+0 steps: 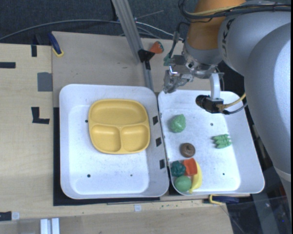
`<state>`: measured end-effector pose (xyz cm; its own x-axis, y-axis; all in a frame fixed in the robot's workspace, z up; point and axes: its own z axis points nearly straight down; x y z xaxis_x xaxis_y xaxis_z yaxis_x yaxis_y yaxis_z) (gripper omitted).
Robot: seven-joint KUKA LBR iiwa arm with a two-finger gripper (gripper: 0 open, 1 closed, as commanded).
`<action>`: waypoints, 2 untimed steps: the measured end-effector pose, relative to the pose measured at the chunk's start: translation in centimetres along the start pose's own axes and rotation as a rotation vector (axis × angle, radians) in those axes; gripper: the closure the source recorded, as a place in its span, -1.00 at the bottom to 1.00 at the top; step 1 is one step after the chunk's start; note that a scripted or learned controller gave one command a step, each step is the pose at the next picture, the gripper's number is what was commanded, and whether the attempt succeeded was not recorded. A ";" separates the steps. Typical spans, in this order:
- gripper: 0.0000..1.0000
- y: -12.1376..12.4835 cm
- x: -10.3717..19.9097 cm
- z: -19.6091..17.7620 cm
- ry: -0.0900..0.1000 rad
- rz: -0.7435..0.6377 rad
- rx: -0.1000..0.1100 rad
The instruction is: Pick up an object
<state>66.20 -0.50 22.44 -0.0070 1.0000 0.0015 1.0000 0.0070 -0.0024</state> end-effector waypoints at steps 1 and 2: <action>1.00 -1.1 5.1 -1.0 0.001 0.000 -0.001; 1.00 -2.9 9.8 0.2 -0.001 0.001 0.002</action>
